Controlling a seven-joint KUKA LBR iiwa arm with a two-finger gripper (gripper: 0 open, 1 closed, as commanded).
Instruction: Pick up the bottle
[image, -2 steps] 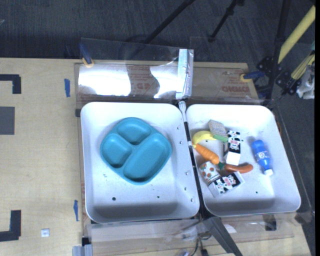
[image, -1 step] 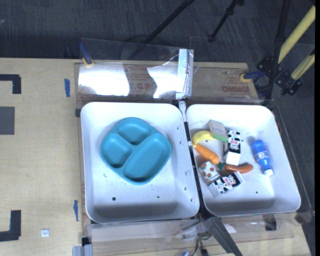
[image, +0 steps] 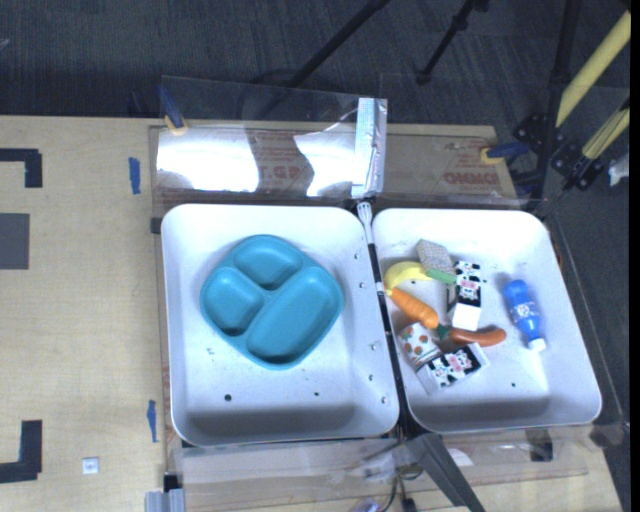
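I am looking down at a slant on two shallow white bins set side by side on a wooden bench. The right bin (image: 575, 330) is my landmark. The bottle (image: 523, 312), small and blue with a white cap and a pale label, lies on its side on the floor of that bin, toward its right wall and apart from everything else. Its long axis runs nearly front to back, leaning slightly, with the cap toward the near edge.

Left of the bottle, in the same bin, is a loose heap: an orange carrot (image: 414, 306), a yellow piece (image: 402, 275), a red sausage-like piece (image: 478, 338) and several small black-and-white patterned cartons (image: 466, 283). Across the shared wall, the left bin (image: 200, 400) holds a blue divided plate (image: 271, 300).

I cannot tell how the gripper stands or where it hangs. Since the arm reaches in from the right, I judge the bottle to be the nearest item to it. I would close the fingers across the bottle's narrow width, left to right.
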